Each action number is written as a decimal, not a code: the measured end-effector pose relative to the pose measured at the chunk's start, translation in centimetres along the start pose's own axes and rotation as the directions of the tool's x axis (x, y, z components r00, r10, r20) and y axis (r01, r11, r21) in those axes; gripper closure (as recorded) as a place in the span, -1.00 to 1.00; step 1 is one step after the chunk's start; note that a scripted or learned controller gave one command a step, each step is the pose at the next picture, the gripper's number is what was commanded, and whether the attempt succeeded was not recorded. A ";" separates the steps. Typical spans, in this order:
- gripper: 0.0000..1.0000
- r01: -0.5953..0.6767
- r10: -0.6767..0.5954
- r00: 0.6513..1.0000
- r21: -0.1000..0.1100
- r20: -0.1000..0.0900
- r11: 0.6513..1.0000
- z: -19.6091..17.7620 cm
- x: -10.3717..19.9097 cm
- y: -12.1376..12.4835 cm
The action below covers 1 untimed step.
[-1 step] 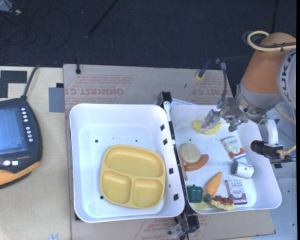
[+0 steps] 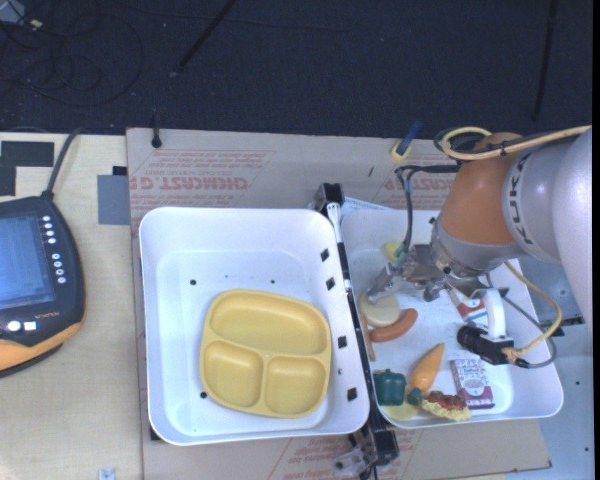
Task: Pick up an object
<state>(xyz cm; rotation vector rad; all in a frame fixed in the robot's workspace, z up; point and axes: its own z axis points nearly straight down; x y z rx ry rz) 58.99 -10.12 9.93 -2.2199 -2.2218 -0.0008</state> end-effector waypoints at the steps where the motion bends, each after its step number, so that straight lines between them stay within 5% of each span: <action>1: -1.00 -0.002 0.002 1.000 -0.015 0.000 1.000 0.6 -0.2 -3.2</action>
